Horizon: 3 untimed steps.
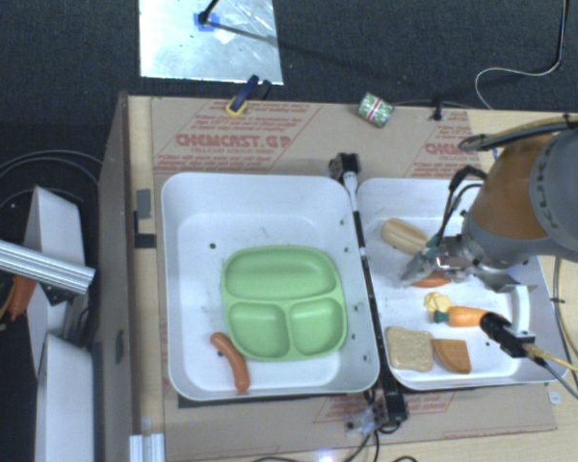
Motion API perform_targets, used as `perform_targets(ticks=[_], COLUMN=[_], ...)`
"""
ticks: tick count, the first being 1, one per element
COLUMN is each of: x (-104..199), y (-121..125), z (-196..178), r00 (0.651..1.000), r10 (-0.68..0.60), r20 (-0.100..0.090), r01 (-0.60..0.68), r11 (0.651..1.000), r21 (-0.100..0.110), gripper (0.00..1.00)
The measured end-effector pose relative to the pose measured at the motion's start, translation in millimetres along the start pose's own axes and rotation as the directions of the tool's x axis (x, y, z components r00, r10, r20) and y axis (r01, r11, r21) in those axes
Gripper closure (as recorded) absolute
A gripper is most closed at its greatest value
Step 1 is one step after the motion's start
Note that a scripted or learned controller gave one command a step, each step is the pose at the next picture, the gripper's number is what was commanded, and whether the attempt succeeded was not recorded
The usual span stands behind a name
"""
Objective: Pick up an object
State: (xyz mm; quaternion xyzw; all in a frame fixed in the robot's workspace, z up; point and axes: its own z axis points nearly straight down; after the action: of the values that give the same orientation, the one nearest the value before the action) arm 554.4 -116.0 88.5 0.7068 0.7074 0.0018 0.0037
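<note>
Camera view: L bin (188, 258) w/ tray (283, 300), sausage (231, 360).

green tray (283, 299) in a white bin (202, 219) — orange sausage (231, 360), tan bread slice (409, 348).

Arm (549, 195) cut off at right edge; gripper (433, 266) partly hides orange obj (432, 281).

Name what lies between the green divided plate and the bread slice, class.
In the camera view, the two bins' adjoining walls run between the green divided plate and the bread slice; otherwise just bare white bin floor.
</note>
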Motion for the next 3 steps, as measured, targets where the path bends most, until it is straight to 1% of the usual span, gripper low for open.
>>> perform_targets(ticks=[1,2,3], x=[-15.4,-64.9,-26.7], y=[-29.3,57.9,76.0], z=[4.1,-64.7,5.1], r00=[1.0,1.0,1.0], r10=[0.0,-0.003,-0.004], r20=[-0.002,-0.001,-0.003], r01=[0.0,0.003,0.004], r11=[1.0,1.0,1.0], r21=[0.008,0.003,0.007], gripper=[0.0,0.0,0.0])
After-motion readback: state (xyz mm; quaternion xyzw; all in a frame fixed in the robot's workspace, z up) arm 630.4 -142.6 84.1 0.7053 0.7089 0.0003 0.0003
